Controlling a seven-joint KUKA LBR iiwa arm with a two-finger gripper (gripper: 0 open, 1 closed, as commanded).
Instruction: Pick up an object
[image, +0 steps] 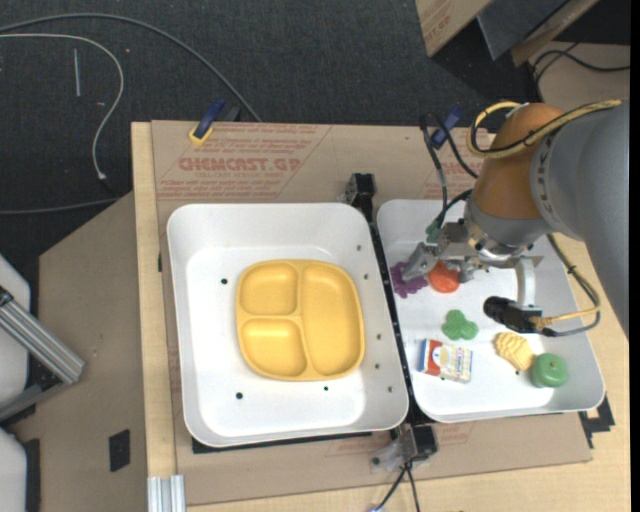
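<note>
Camera view, from above the tabletop (160, 330): the grey arm (580, 170) with its orange band reaches in from the right and hangs its gripper (447, 262) low over the far left part of the right bin (500, 398). Whether the gripper is clenched or released cannot be told from this angle, and nothing can be seen held in it. Directly under the gripper lies a small red-orange piece (444, 282), with a purple piece (407, 279) just beside it, close to the bin's left wall. Nearer the camera in the same bin lie a green piece (459, 325), a small red, white and blue packet (445, 359), a pale yellow piece (514, 350) and a round green piece (548, 371), the last two just beside each other near the bin's right corner. The left bin (200, 300) holds a yellow divided plate (300, 320), lying flat at its middle, well apart from the gripper. Both bins sit side by side on printed cardboard (250, 160).
</note>
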